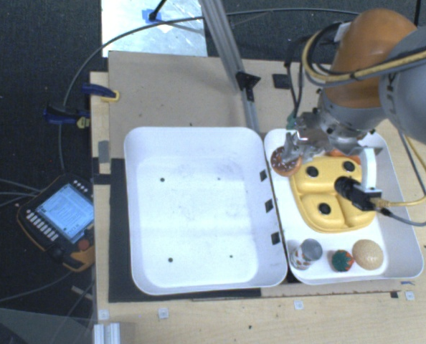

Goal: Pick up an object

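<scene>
A tan tabletop (177,84) carried two white bins. The left bin (148,264) sat beside the right bin (406,256), which held a yellow toy (328,192), a brown disc (285,163), a beige ball (368,254) and smaller pieces. The end effector (295,147) hung just above the disc; whether it was clenched couldn't be told. Nothing looked lifted, so the pickup remained undone.

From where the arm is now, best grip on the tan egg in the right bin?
Take the egg across its narrow middle, coming straight down from above. It lies on its side near the front corner of the right bin, long axis roughly left to right. The green ball sits close on its left, so the fingers would likely fit better front and back than left and right.
</scene>
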You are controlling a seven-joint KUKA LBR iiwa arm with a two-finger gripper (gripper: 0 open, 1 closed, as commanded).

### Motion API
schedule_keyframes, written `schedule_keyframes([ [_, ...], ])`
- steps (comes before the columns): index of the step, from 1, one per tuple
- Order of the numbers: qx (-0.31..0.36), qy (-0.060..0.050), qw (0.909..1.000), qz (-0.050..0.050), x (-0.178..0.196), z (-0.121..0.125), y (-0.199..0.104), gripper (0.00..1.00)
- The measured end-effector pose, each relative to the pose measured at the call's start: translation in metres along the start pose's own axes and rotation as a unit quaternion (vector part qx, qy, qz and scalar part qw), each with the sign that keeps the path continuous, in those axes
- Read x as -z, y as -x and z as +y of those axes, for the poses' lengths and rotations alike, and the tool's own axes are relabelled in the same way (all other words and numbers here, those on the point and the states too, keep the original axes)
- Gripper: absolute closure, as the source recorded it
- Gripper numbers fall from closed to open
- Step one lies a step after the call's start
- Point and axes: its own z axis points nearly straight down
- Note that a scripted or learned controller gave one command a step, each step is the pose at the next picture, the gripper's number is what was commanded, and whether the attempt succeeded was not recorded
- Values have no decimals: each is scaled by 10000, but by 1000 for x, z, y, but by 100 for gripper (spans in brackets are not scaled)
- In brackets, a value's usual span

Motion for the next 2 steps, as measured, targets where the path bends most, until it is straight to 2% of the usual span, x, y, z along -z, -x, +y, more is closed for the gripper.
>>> schedule_keyframes([
  [1,2,3,10000,0,-14,13,-61,100],
  [2,-5,0,10000,-2,-30,20,-105,100],
])
